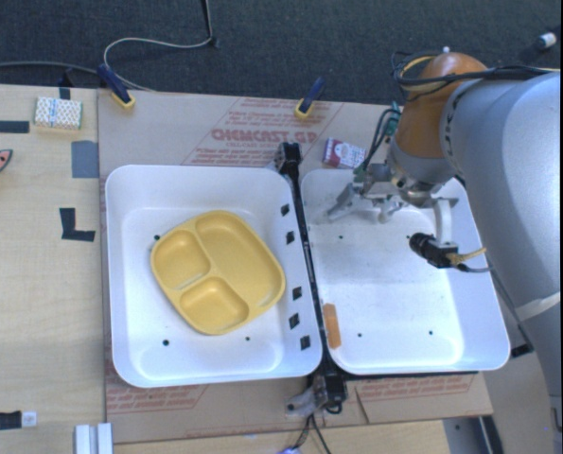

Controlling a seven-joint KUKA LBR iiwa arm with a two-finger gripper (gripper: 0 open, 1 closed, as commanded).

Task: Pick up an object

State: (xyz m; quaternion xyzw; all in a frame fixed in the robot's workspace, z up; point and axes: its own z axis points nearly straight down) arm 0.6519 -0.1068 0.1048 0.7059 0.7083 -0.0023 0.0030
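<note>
Progress on the pick, as I read it from my station, is at an early stage: I see nothing lifted and nothing between the fingers.

Starting at the left, the left bin (pixel 130 282) holds a yellow divided tray (pixel 217 270), lying flat and turned at a slant, near the middle of the bin floor. It has three compartments, and all of them look bare to me. A few small dark specks dot the white floor around it.

Along the black divider (pixel 298 253) where the two bins meet, a small orange piece (pixel 331 325) lies on the right bin's side, tight against its left wall, toward the near end. That and the tray are the candidates I can make out for the pick.

The right bin (pixel 404 348) has most of its floor open. The gripper (pixel 357 201) hangs over its far left part, its fingers spread apart and pointing leftward, gripping nothing. It sits well apart from the orange piece and across the divider from the tray.

My judgement is that the whole job remains: choose a target, descend, clamp and lift. The tray looks wide and shallow, so I'd expect its rim to be the only hold.
</note>
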